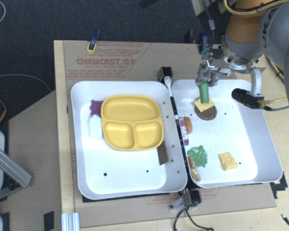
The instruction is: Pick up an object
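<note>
The gripper (205,83) is hanging over the upper left part of the right bin (253,129), in the upper right of the frame. A green stick (203,94) is standing up right under it. The top of the stick is sitting between the jaws, so they look closed on it — but the spot is small and a bit dark, so I am not fully sure how tight the hold is.

The bottom of the stick is touching a small yellow piece and a round brown thing (206,112) that looks like a cookie. I cannot tell if they are stuck together or just lying close.

I think the stick is light and hard, like a plastic toy. It is thin and smooth, so it could slip or tip. A good place to hold it is near the top, across its narrow sides.

Lower in the same bin are lying a green leafy toy (198,154) and a yellow block (228,161) — they look light too. The left bin (82,143) is holding a yellow tray (132,121).
</note>
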`<state>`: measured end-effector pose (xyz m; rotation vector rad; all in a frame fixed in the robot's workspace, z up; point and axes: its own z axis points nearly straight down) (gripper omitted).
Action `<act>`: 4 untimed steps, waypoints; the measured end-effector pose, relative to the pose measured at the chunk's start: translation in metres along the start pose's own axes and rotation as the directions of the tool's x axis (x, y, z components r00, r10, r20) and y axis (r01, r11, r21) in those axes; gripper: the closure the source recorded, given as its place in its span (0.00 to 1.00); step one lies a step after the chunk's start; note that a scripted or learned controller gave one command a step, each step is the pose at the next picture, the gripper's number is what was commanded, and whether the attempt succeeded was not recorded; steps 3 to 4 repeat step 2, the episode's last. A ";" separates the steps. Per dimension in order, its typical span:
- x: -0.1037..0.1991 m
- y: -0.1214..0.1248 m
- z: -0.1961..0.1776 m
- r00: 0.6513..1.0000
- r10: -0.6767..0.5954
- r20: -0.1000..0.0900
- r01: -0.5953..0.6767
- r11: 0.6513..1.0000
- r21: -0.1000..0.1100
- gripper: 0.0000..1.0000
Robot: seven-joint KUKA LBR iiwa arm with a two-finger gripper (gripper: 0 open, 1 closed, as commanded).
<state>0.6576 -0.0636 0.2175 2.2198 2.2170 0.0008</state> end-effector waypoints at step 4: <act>0.004 0.003 -0.015 1.000 0.000 0.000 0.000 1.000 -0.001 1.00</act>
